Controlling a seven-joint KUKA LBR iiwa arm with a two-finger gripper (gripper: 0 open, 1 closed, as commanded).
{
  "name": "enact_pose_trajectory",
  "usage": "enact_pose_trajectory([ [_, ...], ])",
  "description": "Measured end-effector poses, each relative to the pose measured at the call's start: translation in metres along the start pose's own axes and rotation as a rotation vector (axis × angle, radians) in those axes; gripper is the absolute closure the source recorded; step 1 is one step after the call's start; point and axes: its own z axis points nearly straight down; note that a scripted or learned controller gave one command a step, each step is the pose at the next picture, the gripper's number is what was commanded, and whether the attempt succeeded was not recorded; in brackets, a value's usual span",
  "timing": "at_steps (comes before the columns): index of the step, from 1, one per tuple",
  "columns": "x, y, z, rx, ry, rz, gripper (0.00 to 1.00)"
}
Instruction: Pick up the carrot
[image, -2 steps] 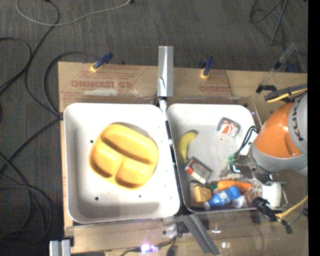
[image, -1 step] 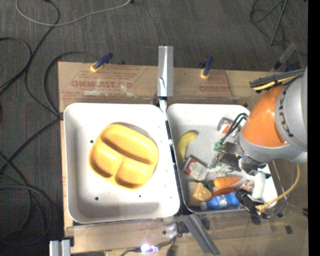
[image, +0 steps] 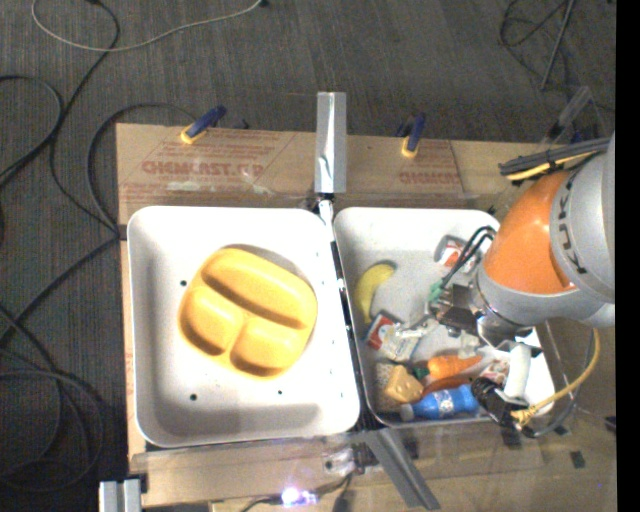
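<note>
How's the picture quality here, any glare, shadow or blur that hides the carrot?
Camera view: even overhead light, slightly soft focus throughout; the yellow plate throws a shadow on the left bin; the arm's bulk darkens the right bin near the carrot, which stays readable; a small bright glint shows at the bottom edge.

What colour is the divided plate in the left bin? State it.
Yellow, seen in the camera view: divided plate.

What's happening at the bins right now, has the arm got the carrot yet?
Not that the view shows. The arm is reaching over the right bin, its wrist low above the clutter. The carrot lies in that bin near the front, beside a blue bottle and below a banana. The left bin holds a yellow sectioned plate.
</note>
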Motion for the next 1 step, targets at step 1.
enact_pose_trajectory([
  [1,-0.0299,0.0177,0.0682,-0.026,0.008,-0.156,0.0],
])
